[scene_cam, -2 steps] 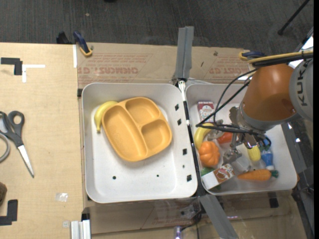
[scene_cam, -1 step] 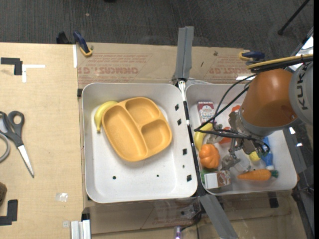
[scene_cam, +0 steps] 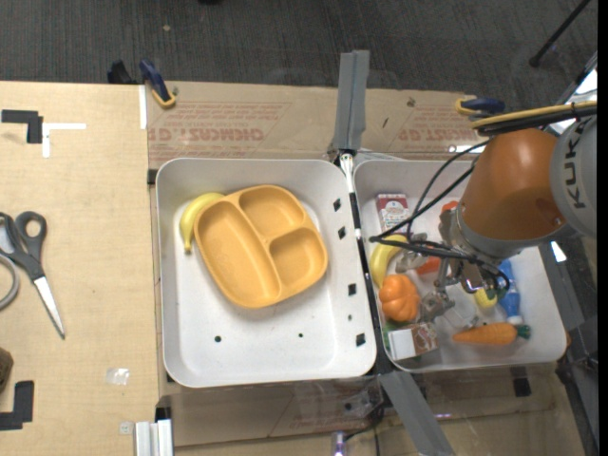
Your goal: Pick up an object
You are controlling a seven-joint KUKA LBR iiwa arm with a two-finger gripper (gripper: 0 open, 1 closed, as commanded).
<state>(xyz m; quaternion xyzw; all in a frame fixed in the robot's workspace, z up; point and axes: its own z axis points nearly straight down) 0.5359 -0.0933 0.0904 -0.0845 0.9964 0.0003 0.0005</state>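
Note:
The right bin (scene_cam: 541, 354) holds several small items: an orange toy pumpkin (scene_cam: 399, 297), a carrot (scene_cam: 486, 333), a yellow banana-like piece (scene_cam: 380, 258), a red and white carton (scene_cam: 390, 207), a blue item (scene_cam: 509, 289) and a small pale box (scene_cam: 414, 342). My gripper (scene_cam: 444, 297) hangs low over the middle of this bin, just right of the pumpkin and left of the blue item. The arm's orange band (scene_cam: 513, 186) hides the bin's far right part. Cables and the wrist cover the gripper tip, and I see nothing clearly held.
The left bin (scene_cam: 247, 354) carries a yellow divided plate (scene_cam: 261, 245) with a banana (scene_cam: 195, 218) tucked at its left rim. Scissors (scene_cam: 33, 264) lie on the wooden bench at far left. A grey bracket (scene_cam: 351, 103) rises between the bins at the back.

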